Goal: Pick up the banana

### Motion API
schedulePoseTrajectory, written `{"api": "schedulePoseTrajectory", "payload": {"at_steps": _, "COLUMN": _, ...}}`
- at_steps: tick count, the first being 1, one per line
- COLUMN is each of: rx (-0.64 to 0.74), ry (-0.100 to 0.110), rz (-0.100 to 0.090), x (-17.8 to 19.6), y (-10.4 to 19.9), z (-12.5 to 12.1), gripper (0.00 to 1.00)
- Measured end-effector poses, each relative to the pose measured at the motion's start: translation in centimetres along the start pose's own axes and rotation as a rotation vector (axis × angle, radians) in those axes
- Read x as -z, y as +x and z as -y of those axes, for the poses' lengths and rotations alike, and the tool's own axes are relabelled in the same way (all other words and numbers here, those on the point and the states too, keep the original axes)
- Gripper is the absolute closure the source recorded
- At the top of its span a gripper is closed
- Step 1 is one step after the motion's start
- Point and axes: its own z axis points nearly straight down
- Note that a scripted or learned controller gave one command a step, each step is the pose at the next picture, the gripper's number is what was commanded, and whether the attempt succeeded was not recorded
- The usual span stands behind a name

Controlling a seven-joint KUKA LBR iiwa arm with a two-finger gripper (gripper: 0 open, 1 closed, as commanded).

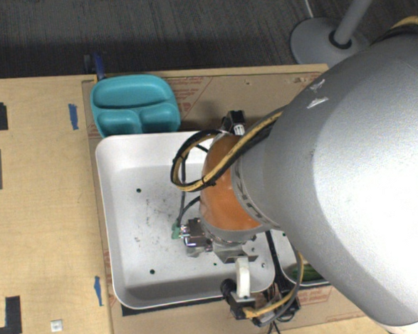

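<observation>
While the arm (353, 181) reaches in from my right and covers most of that side, I see its grey body and the orange band (222, 197) above the wrist hanging over the right part of the near white bin (126, 204). Below the band sits the tool (194, 236), low over the bin floor at the middle of the view; from this angle the wrist hides the tip of it, so I cannot tell how it stands or whether it has hold of anything. A small green bit (176, 233) shows just beside the tool's left edge, too small for me to name. I cannot make out the banana; if it is in a bin, the arm is over it. A black and yellow cable (187, 157) loops out from the wrist over the bin, and more cabling (265, 310) hangs near the bin's front rim. The bare bin floor to the left carries dark scuffs and specks. A teal divided tray (135, 105) lies on the cardboard-covered surface (41, 210), touching the far rim of the bin. Strips of blue tape (73, 116) mark the surface left of the tray
</observation>
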Motion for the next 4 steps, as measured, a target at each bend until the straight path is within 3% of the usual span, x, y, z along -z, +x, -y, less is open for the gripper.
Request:
{"api": "schedulePoseTrajectory", "payload": {"at_steps": 1, "rx": -0.007, "ry": -0.005, "rz": -0.001, "x": 0.1, "y": 6.5, "z": -0.5, "gripper": 1.0}}
{"api": "schedulePoseTrajectory", "payload": {"at_steps": 2, "rx": -0.391, "ry": -0.012, "rz": -0.006, "x": 0.2, "y": 6.5, "z": 0.0, "gripper": 1.0}}
{"api": "schedulePoseTrajectory", "payload": {"at_steps": 3, "rx": -0.389, "ry": -0.011, "rz": -0.005, "x": 1.1, "y": 6.6, "z": 0.0, "gripper": 1.0}}
{"api": "schedulePoseTrajectory", "payload": {"at_steps": 4, "rx": 0.043, "ry": -0.003, "rz": 0.0, "x": 0.1, "y": 6.3, "z": 0.2, "gripper": 1.0}}
